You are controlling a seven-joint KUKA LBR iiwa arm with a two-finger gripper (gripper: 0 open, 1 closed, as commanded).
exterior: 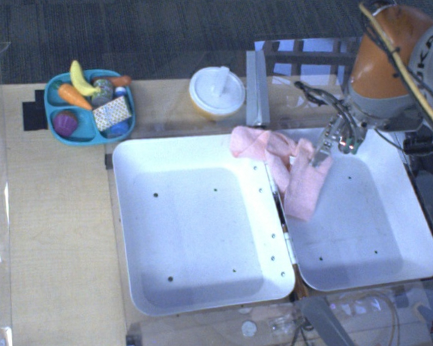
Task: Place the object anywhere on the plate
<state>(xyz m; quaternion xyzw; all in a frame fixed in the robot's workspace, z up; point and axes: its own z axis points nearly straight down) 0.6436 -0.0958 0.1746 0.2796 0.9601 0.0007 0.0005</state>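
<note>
Now, cloth: one pink cloth (288,168), crumpled, draped over the seam between my two bins; its upper bunch lies on the far corner of the left bin, its long tail hangs into the right bin.
Cloth and fingers: my fingers (322,156) sit at the cloth's right edge, touching or just above it; whether cloth lies between them I cannot tell.
Fingers' state: apart or together, I cannot tell; they are too small and dark against the fabric.
Arm: one, my own grey arm (389,78) with its orange band, reaching in from the right above the right bin's far side.
Bins: two shallow white bins, the left bin (203,282) and the right bin (375,267), side by side and touching along one edge.
Plate: one blue divided plate (54,107) on the worktop beyond the left bin's far left corner, well apart from the cloth; it carries toy food, among it a yellow banana (81,80) and an orange carrot (72,95).
Bowl: one yellow bowl with a white lid (217,91), beyond the bins, between plate and arm.
Worktop: pale wood worktop (49,243), bare to the left of the bins.
Room: dark grey floor (173,18) past the worktop's far edge.
</note>
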